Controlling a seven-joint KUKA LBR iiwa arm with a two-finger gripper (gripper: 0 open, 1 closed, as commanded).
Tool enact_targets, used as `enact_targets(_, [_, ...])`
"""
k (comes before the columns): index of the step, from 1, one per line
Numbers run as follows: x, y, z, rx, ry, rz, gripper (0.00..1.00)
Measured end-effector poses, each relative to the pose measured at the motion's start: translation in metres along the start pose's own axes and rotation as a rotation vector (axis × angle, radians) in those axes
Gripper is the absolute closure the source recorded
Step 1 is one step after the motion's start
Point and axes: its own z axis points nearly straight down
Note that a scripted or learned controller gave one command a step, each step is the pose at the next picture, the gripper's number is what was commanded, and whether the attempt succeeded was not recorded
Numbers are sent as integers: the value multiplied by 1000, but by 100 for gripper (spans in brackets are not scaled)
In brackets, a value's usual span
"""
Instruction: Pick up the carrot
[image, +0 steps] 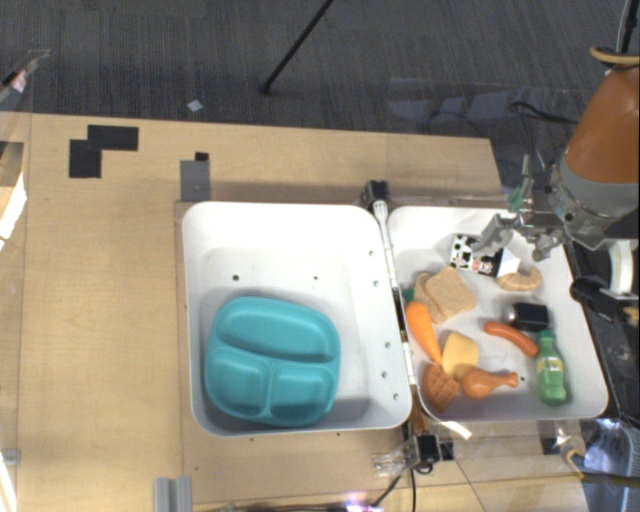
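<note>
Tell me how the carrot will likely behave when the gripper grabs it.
The carrot looks like smooth, rigid toy plastic, so probably stiff and light. Its tapered, rounded body may slip or roll between fingers. It lies against the bin wall beside the bread slice, so neighbours may shift.

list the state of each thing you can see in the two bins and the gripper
orange plastic carrot: lying flat at the right bin's left wall, not gripped
teal divided plastic plate: right way up in the left bin, nothing on it
tan toy bread slice: lying flat beside the carrot
green toy bottle: lying on its side
red toy sausage: lying flat
two-finger gripper: raised over the right bin's far end, fingers apart, holding nothing
</note>
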Motion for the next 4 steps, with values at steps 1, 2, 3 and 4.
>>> enact_targets(1, [52,-67,54,6,2,-77,0])
enact_targets(2, [36,-97,142,5,2,-304,0])
enact_targets(3, [37,-91,127,-10,-2,-307,100])
enact_targets(4, [142,-70,51,-1,6,175,100])
